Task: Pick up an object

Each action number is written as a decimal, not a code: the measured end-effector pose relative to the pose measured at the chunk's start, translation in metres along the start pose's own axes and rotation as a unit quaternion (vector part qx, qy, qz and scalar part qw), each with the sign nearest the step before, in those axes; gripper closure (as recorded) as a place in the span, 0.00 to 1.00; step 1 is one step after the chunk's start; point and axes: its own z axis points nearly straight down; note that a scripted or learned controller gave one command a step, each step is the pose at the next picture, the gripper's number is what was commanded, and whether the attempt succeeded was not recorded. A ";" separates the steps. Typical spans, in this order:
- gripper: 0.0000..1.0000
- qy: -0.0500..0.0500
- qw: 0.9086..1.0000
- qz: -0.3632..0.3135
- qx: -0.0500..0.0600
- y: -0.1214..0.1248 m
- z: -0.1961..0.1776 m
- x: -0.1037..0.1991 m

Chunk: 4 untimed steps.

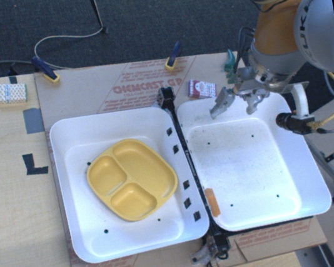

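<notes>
Right bin (300,171) under jaws (237,104), spread, holding nothing; carrot (212,202) half-hidden at divider.

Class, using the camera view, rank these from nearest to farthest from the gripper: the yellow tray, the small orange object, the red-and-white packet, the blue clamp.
1. Red-and-white packet, just outside the right bin's far rim, beside the gripper.
2. Small orange object, right bin's near-left edge.
3. Yellow tray, in the left bin.
4. Blue clamp, far left on the bench.

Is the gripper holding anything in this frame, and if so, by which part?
Nothing is held. The gripper hangs open over the far edge of the right bin, with no object between its fingers. The yellow tray lies in the left bin.
</notes>
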 end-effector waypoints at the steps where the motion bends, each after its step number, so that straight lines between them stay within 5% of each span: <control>1: 0.00 0.000 1.000 0.000 -0.001 0.010 0.143 -0.004; 2: 1.00 -0.001 1.000 0.000 -0.002 0.011 0.133 -0.004; 4: 1.00 0.000 1.000 -0.001 0.000 0.010 0.115 -0.003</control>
